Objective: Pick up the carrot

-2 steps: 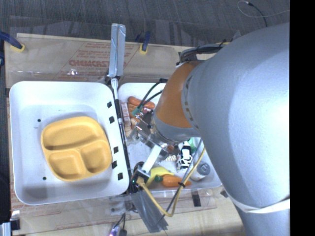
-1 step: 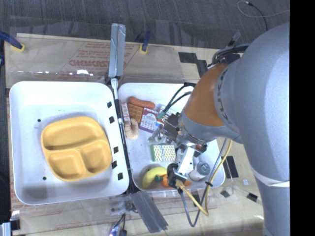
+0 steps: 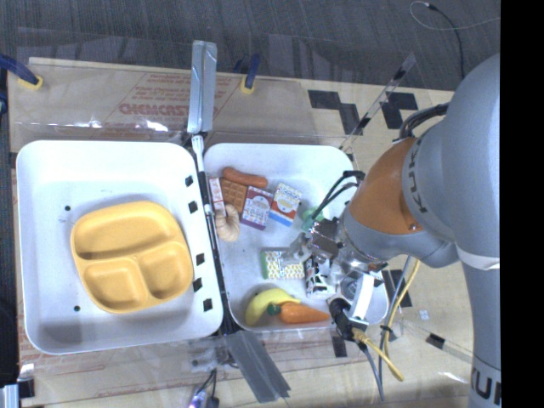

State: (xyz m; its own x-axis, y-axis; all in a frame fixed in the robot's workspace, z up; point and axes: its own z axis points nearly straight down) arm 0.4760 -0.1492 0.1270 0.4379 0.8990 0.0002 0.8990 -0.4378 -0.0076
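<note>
The carrot [image 3: 303, 314] lies beside the banana [image 3: 263, 303] in the right bin [image 3: 280, 155], with the gripper [image 3: 327, 280] just above it, jaw state indeterminate

One fixed camera is looking down at a slant on the bench [image 3: 280, 100], taking in both bins [image 3: 42, 228] whole; the arm [image 3: 442, 185] is entering from 3 o'clock.

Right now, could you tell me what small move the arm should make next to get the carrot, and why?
Probably a short shift toward the bin's near edge, then down. The gripper hangs just above the carrot, which lies against the banana at the front wall of the right bin, not between its fingers.
</note>
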